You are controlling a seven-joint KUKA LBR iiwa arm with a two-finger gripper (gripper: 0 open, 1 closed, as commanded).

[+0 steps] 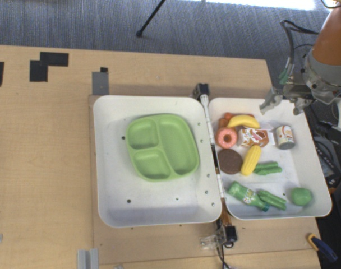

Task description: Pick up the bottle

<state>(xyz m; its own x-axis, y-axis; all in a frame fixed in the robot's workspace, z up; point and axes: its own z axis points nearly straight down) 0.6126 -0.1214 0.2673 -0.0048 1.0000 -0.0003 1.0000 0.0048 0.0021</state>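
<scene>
Leftmost, a green divided plate [161,146] is lying in the left bin [111,206]; in the right bin [315,167], the green bottle [246,196] is lying on its side near the front wall, just below a brown cookie [230,160] and a corn cob [250,159]; further right, the gripper [284,106] is hovering over the bin's back edge, fingers spread apart and grasping nothing, well apart from the bottle.

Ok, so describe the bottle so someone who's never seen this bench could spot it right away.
Look in the right-hand white bin, along its near edge. The bottle is the green one lying on its side with a printed label around its middle. A green pod lies against its right end, but that has no label.
</scene>
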